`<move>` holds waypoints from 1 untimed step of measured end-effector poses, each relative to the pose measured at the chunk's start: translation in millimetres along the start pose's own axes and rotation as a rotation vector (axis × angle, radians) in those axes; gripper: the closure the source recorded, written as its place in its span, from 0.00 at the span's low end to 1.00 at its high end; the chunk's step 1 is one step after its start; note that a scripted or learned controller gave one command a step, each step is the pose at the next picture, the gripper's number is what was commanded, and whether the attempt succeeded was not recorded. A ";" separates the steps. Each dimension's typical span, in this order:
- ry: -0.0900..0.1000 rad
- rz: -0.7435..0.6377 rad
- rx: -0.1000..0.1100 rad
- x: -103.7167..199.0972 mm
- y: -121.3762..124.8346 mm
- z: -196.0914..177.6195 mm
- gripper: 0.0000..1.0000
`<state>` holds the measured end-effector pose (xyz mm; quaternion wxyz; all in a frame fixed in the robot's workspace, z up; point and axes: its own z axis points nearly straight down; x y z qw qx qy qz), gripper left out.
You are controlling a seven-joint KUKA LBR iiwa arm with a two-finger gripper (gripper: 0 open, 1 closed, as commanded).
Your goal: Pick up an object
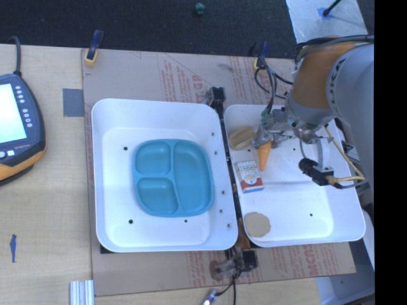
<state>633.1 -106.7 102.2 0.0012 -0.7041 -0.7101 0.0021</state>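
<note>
Seemingly, in the camera view, the tool (pixel 272 132) hovered over the right bin (pixel 331 224), just above the toy carrot (pixel 263 154); whether it was gripping could not be told. The carrot lay beside a tan bread piece (pixel 241 138) and a small carton (pixel 248 175). It looked light, stiff and smooth, best pinched across its thicker end.
</note>
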 end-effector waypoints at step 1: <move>0.002 0.004 -0.003 58.2 -15.5 -90.4 1.00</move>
